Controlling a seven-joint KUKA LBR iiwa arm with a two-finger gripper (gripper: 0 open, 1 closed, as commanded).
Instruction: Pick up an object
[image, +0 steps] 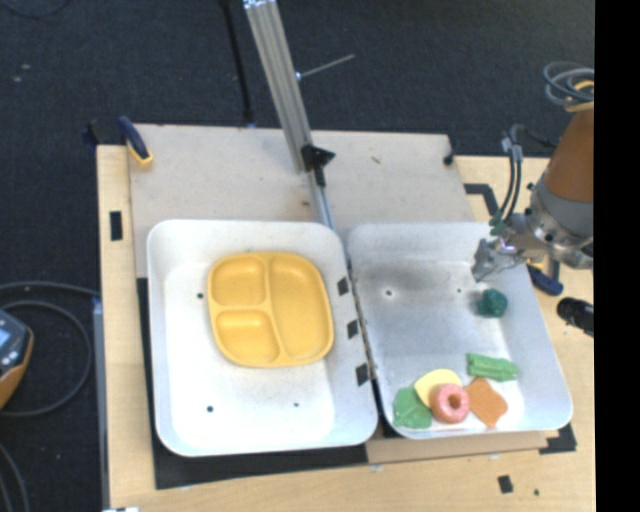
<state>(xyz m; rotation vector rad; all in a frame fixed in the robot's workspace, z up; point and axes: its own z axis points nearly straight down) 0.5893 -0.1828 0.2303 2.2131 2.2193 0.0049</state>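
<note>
Five small pieces huddled along the near edge of the right bin (560, 400): green lump (411, 409), yellow disc (435, 382), pink ring (451, 404), orange block (488, 402), and a green strip (492, 367) just behind them. Touching or overlapping, so poor targets for a clean pinch. Farther in, alone toward the right edge of that bin, a teal object (491, 303) with bare floor all round: likely the best choice. Just beyond it, the gripper (489, 260), hanging over the bin near its far right corner, apart from the teal object, with nothing seen in its grasp. Cannot tell how wide the pincer stands. For a good try: centre squarely over the teal object, come straight down, close only when it sits well inside, then lift slowly and check that it comes along. Keep clear of the bin wall on the right. Scuffed grey and probably slick on the floor of that bin, so expect a small round thing to skid if nudged off-centre. Across in the left bin (160, 300), a yellow divided plate (270, 307). Beyond both bins, bare tan bench (220, 170), a slanting metal post (280, 80), a blue-and-yellow clamp (135, 140) at the far left corner, then dark floor with cables (50, 330) at left.
</note>
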